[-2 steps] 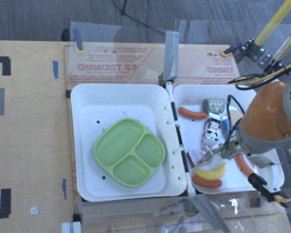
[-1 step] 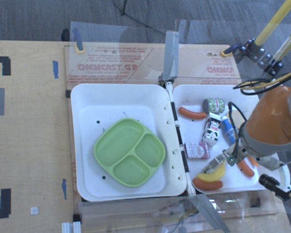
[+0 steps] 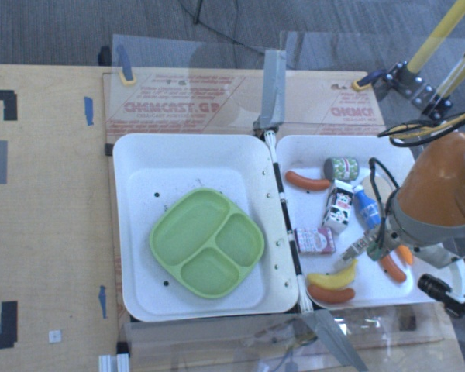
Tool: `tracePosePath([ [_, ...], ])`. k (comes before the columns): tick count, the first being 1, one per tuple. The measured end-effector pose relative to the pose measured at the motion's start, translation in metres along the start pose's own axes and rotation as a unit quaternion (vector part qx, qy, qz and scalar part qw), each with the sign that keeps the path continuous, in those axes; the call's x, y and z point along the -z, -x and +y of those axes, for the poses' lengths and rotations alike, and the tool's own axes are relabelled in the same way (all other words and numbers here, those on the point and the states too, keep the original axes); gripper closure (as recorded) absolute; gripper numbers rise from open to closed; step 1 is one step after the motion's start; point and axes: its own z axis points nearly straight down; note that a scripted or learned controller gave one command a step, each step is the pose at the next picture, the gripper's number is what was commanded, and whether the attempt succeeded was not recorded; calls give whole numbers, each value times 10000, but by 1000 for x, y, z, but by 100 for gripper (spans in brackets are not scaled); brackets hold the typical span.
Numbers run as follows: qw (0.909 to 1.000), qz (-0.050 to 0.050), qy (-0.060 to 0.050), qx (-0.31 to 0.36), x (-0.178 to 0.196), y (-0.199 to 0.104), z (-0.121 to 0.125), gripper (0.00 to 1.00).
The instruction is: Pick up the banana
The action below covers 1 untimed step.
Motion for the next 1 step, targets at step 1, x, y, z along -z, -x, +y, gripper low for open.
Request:
tracePosePath([
  [1, 9697, 41, -81, -2443, 85, -37, 31, 100],
])
